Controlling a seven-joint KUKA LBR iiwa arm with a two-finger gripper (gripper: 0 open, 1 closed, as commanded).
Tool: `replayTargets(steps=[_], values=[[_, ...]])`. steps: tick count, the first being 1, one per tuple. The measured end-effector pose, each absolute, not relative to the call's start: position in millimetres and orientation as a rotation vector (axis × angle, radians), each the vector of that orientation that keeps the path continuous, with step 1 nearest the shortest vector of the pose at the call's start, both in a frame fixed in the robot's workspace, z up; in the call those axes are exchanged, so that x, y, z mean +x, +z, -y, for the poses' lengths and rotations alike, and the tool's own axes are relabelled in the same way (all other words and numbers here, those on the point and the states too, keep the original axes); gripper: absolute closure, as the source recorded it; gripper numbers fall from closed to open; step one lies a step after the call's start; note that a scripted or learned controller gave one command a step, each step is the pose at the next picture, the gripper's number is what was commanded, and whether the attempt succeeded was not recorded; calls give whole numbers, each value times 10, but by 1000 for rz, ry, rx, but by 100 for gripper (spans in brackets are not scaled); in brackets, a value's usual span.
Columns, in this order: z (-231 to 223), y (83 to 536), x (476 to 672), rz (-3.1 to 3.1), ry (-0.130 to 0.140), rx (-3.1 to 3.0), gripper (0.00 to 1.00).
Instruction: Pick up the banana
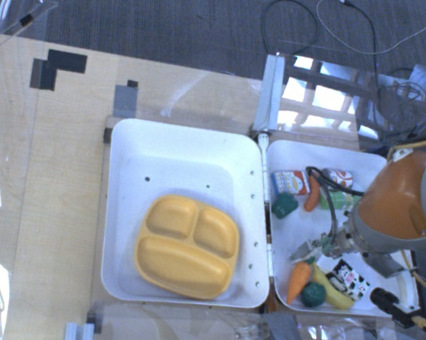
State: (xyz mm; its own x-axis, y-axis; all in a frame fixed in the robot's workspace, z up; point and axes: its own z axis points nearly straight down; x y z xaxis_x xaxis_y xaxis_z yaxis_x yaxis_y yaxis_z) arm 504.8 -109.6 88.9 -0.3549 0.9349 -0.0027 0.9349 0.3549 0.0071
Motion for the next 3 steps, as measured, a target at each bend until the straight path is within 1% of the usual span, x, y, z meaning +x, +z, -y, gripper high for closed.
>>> replayTargets(steps=[1,2,3], values=[[969,886,5253,-2652,8,1666,0],[913,1226,5141,-2674,5,1638,0],[920,885,5392,-2822,6,1362,0]])
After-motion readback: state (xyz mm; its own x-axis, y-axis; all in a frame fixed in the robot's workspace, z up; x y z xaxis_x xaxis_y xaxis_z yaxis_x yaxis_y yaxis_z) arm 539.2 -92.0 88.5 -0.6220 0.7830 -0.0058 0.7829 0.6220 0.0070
